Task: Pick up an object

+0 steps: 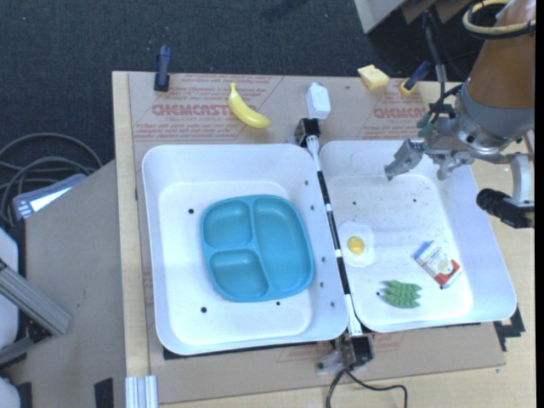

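Although the task asked for one object to be lifted, nothing had yet been picked: the gripper hung over the far part of the right bin with its two fingers spread apart and nothing between them, well away from the pieces lying nearer the camera. By my judgement the whole grasp was left to do, namely choosing a target, descending on it, closing and raising it. Three candidates lay in that bin: one toy fried egg against its left wall, one green leafy piece near the front edge, and one small red, white and blue packet toward the right side, each apart from the others. One teal divided plate, with three compartments, rested alone in the left bin. Outside the two bins, on the cardboard behind them, sat one banana, one yellow wedge-shaped block and one small white object. None of those three was touching a bin wall, as far as the view allowed me to tell.
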Robot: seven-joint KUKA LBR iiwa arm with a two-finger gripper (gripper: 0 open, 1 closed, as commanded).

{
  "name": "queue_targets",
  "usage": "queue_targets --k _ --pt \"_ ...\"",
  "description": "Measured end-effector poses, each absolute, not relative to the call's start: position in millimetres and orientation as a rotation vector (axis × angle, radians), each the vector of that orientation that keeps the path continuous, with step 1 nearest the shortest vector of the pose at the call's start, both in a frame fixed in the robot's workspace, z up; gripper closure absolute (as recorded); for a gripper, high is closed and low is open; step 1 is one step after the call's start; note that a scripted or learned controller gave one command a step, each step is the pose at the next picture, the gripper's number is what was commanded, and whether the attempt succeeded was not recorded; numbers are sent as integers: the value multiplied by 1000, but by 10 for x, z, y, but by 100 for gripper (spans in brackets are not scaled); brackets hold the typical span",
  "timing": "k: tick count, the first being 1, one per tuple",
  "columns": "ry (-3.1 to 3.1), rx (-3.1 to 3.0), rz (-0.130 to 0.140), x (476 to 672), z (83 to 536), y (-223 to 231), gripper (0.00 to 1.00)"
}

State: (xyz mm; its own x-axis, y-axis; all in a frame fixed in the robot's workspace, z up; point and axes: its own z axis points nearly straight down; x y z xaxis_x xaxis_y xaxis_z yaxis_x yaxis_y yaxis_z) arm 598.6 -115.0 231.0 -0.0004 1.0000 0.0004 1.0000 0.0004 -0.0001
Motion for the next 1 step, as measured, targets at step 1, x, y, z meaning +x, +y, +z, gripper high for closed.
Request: queue_targets --k 1 --pt "-2218 -2221 3 5517 1319 -1472 0"
